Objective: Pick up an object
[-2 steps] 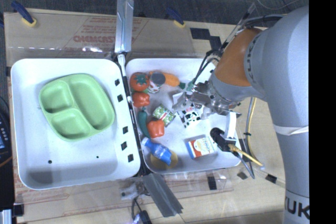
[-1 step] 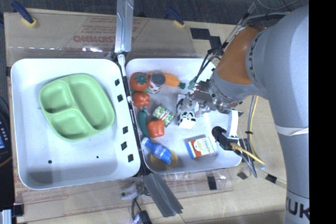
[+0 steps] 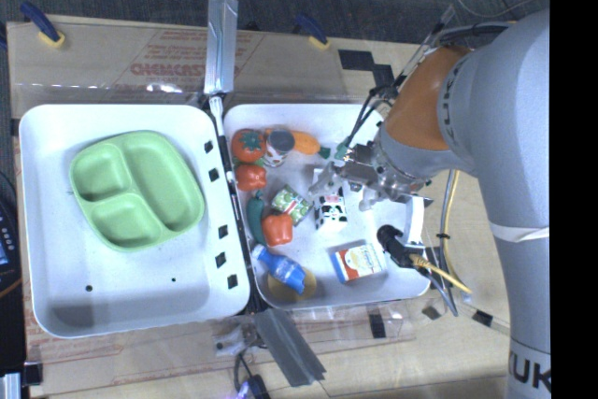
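Grey arm, nearest the lens, reaches in from the right, orange band bent above the wrist, over the right bin. Its gripper points down at a black-and-white cow toy; finger spread cannot be told. Beyond lie a tomato and, in the left bin, a green plate.

Readable markings: partial white letters "KU" on the grey arm, below-right of the gripper. Red print on the cardboard sheet, up-left, is illegible.
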Motion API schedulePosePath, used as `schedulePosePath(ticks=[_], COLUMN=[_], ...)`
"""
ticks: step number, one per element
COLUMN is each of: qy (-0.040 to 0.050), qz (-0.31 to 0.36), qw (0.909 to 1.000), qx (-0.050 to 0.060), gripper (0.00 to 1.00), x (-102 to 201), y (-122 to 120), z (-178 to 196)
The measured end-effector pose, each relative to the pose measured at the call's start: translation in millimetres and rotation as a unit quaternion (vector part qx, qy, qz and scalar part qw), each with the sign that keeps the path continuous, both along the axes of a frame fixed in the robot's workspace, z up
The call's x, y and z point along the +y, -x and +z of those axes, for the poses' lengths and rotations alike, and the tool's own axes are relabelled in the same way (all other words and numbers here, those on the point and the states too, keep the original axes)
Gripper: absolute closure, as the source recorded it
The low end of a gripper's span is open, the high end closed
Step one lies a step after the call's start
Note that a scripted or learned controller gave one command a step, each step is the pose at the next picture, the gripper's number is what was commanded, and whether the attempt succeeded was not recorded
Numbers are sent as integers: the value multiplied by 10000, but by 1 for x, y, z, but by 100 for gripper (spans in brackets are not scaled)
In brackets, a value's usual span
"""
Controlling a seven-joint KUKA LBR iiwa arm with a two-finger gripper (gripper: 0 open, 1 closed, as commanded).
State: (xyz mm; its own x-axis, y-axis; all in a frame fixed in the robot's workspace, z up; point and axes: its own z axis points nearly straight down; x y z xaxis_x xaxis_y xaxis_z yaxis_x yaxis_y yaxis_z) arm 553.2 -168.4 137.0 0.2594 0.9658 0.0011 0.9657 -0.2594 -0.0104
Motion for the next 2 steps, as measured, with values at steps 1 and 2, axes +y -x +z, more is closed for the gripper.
schedulePosePath(ticks=[1,2], qy=[11,7], qz=[180,202], qw=[9998,9998], qx=[-43,-40], gripper=[0,100], x=[-17,-17], y=[-2,-3], z=[-45,-34])
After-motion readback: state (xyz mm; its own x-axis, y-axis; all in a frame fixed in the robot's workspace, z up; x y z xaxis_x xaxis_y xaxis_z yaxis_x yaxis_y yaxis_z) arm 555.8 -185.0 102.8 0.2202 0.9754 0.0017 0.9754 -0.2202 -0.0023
